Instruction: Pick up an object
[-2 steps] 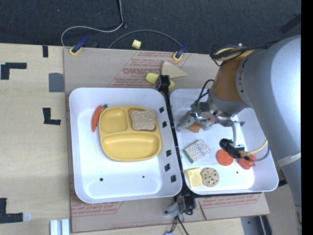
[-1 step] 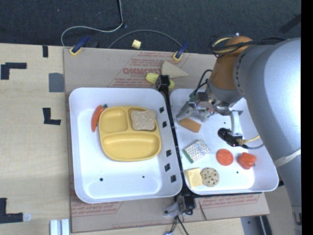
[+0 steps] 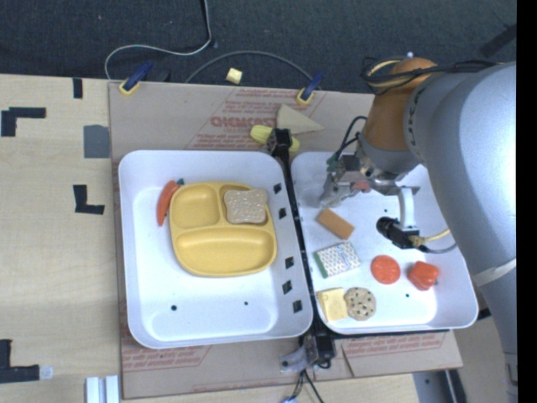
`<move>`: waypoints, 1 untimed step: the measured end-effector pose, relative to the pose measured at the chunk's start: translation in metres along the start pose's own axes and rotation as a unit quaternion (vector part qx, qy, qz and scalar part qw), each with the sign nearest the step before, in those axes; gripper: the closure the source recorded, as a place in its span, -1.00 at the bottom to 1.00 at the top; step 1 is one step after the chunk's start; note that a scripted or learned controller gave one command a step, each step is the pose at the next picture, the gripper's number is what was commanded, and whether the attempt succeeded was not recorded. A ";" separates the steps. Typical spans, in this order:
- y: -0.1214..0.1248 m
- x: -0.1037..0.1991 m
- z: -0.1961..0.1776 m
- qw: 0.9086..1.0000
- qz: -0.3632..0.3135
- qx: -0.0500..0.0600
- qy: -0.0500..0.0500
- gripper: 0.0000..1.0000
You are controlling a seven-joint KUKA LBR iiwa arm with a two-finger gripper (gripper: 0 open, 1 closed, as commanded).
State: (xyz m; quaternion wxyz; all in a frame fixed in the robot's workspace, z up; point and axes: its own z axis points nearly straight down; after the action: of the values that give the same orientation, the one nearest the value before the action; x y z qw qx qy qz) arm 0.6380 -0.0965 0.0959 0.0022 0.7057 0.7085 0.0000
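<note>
While gripper [image 3: 339,183] hangs over right bin's [image 3: 398,311] far-left corner, its opening cannot be told; nothing seen held. Brown block [image 3: 335,222] lies just nearside of it. Advice: centre over block, align across its narrow side, descend straight.

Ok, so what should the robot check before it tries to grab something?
1. Gripper is over the right bin: ok.
2. Something is close enough to grab, the brown block lies right beside the gripper: ok.
3. Brown block lies apart from the green-and-white square: ok.
4. Gripper is not already carrying anything: cannot tell.
5. Gripper's height above the brown block: cannot tell.
</note>
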 end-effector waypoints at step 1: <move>0.000 0.000 0.001 1.000 0.000 0.000 -0.001 -1.00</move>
State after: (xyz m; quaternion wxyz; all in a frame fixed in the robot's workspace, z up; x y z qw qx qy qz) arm 0.6378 -0.0968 0.0953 0.0024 0.7058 0.7084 -0.0007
